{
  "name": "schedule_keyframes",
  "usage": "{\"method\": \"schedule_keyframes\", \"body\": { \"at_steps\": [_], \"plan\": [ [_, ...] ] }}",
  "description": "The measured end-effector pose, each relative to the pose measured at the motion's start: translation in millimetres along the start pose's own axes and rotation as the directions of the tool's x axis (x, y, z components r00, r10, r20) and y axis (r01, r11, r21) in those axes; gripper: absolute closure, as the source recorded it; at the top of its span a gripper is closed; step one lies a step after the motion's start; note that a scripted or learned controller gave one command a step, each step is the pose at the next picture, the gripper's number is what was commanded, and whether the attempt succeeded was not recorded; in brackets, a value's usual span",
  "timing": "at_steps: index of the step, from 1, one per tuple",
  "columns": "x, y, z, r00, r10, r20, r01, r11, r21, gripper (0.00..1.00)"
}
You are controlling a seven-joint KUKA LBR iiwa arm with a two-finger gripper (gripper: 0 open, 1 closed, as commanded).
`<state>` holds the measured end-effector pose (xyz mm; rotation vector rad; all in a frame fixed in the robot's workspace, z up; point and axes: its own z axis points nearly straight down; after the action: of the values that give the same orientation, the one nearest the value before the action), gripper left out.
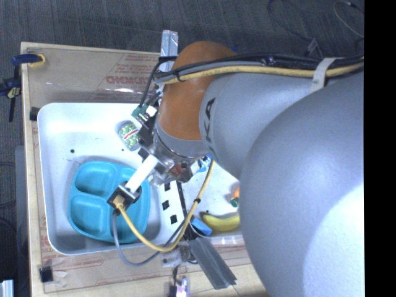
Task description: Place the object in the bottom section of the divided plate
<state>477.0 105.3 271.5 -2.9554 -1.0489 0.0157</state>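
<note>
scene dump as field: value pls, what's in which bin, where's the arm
left bin: white, holds the plate and a small green-and-white thing
plate: blue, divided, near side of the left bin, right edge under the arm's wrist
small green-and-white thing: left bin, beyond the plate, apart from it
right bin: white, mostly hidden by the arm
banana: yellow, right bin, near side, partly under the arm
arm: in from the right, wrist above where the two bins meet
task state: banana not on the plate
</note>
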Motion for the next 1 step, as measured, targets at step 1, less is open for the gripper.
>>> {"method": "schedule_keyframes", "body": {
  "at_steps": [1],
  "plan": [
    [0.1,-0.4,0.2,1.000,-0.001,0.001,0.001,1.000,0.001,0.00]
  ]
}}
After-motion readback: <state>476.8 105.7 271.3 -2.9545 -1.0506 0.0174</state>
